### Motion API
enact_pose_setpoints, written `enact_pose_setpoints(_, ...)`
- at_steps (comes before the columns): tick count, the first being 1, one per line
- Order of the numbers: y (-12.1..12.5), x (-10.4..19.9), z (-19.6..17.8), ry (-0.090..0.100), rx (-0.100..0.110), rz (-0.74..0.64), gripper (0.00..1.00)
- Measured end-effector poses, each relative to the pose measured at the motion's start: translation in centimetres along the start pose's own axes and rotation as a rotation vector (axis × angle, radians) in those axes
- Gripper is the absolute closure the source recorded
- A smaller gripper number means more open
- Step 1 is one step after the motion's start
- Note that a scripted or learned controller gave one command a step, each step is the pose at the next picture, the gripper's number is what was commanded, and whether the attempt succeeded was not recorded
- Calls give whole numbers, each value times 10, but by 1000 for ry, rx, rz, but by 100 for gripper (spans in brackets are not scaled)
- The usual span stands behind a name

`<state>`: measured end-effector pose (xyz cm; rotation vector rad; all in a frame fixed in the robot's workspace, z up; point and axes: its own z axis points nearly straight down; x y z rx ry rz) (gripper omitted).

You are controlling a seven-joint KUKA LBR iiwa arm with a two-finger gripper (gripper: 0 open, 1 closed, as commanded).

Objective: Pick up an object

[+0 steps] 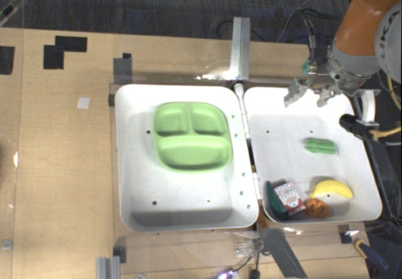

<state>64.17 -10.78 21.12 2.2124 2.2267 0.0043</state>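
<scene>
My gripper (308,95) hangs over the back edge of the right bin (282,152), its two grey fingers spread open with nothing between them. Well in front of it and to the right, a small green object (320,146) lies on the bin floor. At the bin's front sit a yellow banana (332,190), a small brown-orange item (318,208) and a red and white packet (288,195) resting on a dark green thing (272,196).
The left bin (135,164) holds a green divided plate (191,134). A metal post (240,45) stands behind the divider between the bins. Cables run along the right bin's right side (370,130).
</scene>
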Motion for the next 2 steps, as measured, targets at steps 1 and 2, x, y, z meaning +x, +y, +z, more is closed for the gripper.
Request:
enact_pose_setpoints(1, -30, -68, 56, -1, 0, -36, 0)
enact_pose_setpoints(2, -68, -93, 117, 0, -1, 59, 0)
